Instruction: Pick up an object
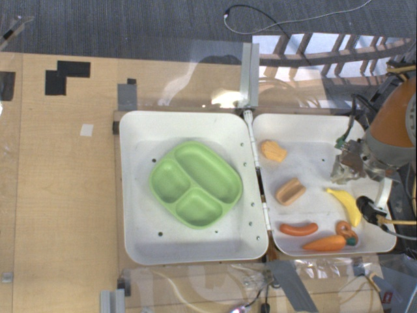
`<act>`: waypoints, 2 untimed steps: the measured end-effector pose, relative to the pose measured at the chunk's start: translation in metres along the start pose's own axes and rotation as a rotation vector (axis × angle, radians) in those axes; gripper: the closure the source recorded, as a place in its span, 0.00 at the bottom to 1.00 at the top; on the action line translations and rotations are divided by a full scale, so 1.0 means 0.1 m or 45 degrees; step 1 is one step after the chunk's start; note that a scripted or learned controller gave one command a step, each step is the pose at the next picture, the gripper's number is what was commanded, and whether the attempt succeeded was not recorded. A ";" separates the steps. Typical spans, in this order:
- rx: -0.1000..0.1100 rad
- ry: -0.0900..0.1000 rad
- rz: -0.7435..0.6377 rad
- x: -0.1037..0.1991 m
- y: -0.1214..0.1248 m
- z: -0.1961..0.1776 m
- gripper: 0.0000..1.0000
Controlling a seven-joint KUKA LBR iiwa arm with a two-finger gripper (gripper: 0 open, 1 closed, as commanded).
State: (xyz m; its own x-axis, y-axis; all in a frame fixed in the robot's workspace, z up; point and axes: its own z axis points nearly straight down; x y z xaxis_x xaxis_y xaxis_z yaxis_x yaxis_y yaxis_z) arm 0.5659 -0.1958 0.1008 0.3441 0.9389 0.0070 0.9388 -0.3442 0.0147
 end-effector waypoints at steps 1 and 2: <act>0.000 0.000 0.000 0.00 0.00 0.00 0.00; 0.008 -0.003 0.202 -0.01 -0.11 0.12 0.00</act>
State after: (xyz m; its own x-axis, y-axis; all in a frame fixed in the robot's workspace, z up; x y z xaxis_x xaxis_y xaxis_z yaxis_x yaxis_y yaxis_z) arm 0.5553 -0.1928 0.0891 0.4880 0.8728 0.0062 0.8728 -0.4881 0.0070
